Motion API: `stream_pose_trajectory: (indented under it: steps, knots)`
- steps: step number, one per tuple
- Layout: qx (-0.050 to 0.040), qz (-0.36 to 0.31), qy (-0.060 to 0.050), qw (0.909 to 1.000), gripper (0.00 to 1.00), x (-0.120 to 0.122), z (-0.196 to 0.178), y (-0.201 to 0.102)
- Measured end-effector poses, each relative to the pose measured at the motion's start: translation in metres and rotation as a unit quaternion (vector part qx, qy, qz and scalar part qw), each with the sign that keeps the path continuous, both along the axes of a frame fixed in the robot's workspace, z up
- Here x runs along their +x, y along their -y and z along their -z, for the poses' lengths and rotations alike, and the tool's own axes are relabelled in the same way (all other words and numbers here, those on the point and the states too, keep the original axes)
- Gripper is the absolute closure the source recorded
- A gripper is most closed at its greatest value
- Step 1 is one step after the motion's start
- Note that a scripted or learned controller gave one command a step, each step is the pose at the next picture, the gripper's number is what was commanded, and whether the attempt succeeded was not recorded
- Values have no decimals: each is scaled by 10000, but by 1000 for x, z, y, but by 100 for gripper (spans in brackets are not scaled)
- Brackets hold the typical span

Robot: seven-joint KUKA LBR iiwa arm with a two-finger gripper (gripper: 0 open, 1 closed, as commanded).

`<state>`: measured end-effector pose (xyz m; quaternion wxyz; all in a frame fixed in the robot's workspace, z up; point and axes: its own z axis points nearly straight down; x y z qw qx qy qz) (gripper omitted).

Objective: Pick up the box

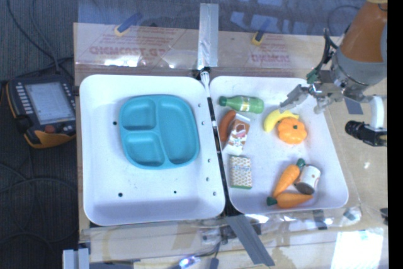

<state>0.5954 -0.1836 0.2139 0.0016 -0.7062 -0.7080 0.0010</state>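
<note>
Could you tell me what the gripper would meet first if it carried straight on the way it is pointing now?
Probably the banana: the gripper points down-left toward it, the orange fruit just beside. Depth is hard to judge from above.

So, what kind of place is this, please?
Probably a robotics lab bench for pick-and-place tests: two white bins of toy food side by side, a grey and orange arm reaching in, and a teach pendant with cables on the carpet.
</note>
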Motion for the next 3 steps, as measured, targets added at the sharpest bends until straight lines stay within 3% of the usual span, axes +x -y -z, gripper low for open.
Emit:
stream_pose_trajectory:
  steps: [1, 2, 3]
  knots:
    - [1, 13, -7, 10000, 0, -49, 77, -5]
    - [13, 13, -16, 10000, 100, -48, 70, -5]
    - [-23, 643, 4, 9979, 100, 34, -10, -35]
